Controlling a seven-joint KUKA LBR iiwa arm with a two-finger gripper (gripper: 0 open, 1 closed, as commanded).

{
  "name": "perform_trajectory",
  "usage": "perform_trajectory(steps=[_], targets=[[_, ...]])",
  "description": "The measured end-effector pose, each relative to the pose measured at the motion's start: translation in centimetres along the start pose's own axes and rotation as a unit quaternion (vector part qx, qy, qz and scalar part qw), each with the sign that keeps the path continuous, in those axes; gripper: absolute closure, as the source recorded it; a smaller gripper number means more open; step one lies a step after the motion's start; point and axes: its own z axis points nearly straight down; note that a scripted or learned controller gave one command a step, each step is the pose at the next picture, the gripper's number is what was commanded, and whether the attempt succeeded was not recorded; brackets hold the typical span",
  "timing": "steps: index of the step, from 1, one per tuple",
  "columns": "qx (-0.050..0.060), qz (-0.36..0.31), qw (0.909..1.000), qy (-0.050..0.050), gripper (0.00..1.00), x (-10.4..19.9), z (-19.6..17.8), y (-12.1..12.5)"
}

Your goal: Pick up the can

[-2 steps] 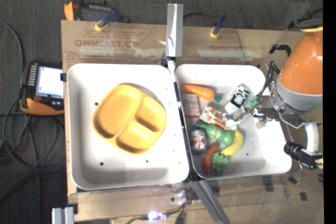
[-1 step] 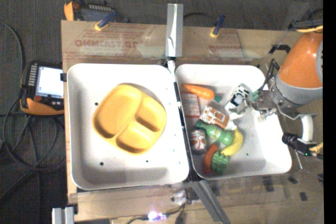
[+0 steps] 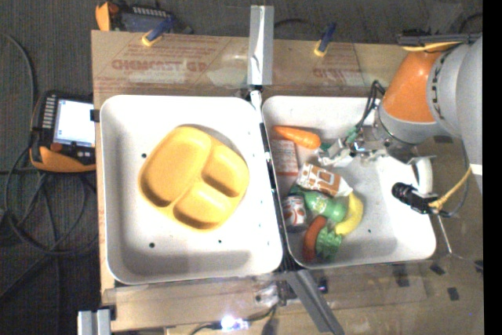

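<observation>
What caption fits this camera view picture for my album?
Robot gripper hovers above the right bin, near the small can; a yellow tray fills the left bin.

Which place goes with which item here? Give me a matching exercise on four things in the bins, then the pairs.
Things:
1. yellow divided plate
2. carrot
3. can
4. banana

Places:
A. far end of the right bin, lying across it
B. left bin
C. right bin, against the wall beside the left bin
D. right bin, right of the green toy

Pairs: 1-B, 2-A, 3-C, 4-D
</observation>
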Motion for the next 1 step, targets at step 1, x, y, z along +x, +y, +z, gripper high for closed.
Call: perform_trajectory(steps=[1], targets=[[0.004, 0.002, 1.0, 0.002, 1.0, -0.09, -0.91, -0.21]])
